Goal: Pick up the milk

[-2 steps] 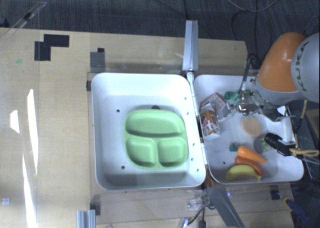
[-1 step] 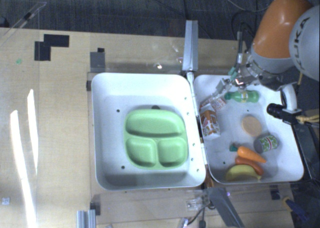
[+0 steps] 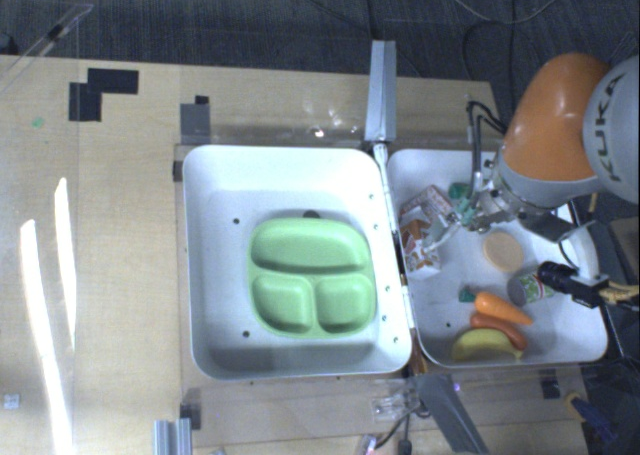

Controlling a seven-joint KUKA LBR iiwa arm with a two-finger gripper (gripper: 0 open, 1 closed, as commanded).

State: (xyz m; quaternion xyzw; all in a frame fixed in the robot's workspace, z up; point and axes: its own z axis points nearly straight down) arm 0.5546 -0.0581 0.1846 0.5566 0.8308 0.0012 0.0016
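One milk carton (image 3: 424,230) beside hand (image 3: 468,215)

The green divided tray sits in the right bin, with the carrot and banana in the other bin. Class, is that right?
One detail is wrong. The camera view shows the green divided tray in the left bin, not the right. The carrot and banana lie in the other bin, as stated.

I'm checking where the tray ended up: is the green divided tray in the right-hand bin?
No, the green tray lies in the left bin, while the carrot and banana sit in the right bin.
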